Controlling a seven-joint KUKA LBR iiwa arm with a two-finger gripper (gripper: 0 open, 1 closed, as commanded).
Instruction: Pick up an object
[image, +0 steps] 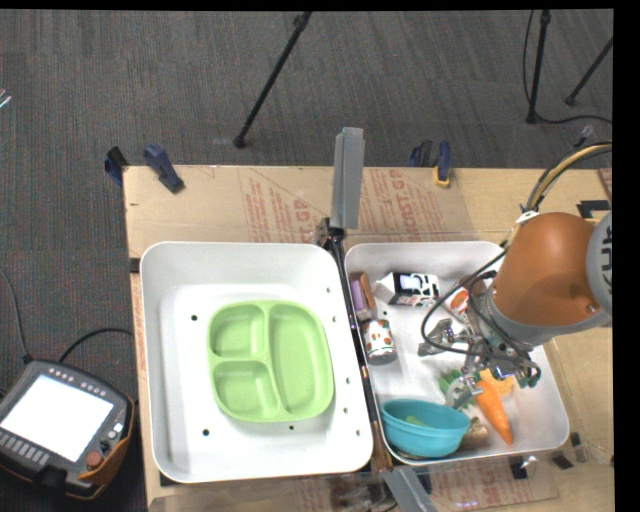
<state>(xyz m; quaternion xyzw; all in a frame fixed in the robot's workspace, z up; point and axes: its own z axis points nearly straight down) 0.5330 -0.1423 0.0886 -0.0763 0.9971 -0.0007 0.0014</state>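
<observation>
With the claw (487, 368) low over the carrot (496, 406) at the right bin's (553, 405) five o'clock, its opening indiscernible, crowding from the blue bowl (425, 426) could spoil a grasp.

The left bin (165, 350) offers the most room: a green divided plate (270, 360) lies flat at its middle, and bare white floor runs all around it, widest along the left wall and near edge. The right bin (552, 425) is crowded. A blue bowl (425, 427) fills its near-left corner, an orange carrot (496, 408) lies just beside the bowl, and a small can (380, 341) and slim purple item (357, 295) line the left wall. A black-and-white carton (414, 288) sits near the far wall. Bare floor shows between can and carrot. The arm's orange band (545, 270) overhangs the right side.
</observation>
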